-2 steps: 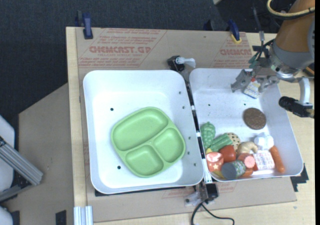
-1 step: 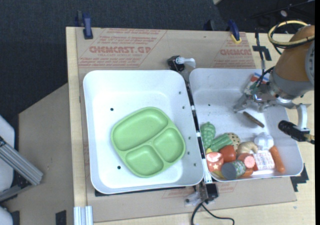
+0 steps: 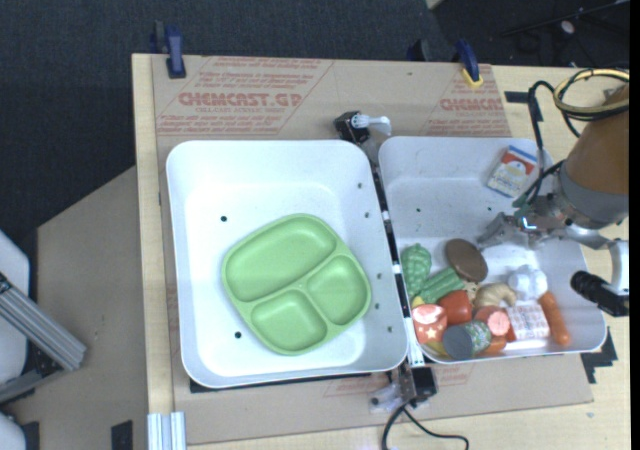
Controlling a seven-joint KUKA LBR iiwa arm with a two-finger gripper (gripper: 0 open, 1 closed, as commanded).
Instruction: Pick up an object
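toy food (image 3: 480, 313) is crowding the lower edge of the right bin (image 3: 440, 173), leaving that bin's upper half mostly open apart from a small carton (image 3: 511, 172) near its top right. gripper (image 3: 522, 222) is hovering mid-bin at frame right; i cannot tell its state. green tray (image 3: 295, 283) is sitting in the left bin (image 3: 200, 188).

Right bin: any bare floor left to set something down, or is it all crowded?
The right bin has bare floor in its far-left part, bordered by the small carton, the gripper and the brown oval piece. The near end is crowded with toy food. The left bin has bare floor around the green divided plate.
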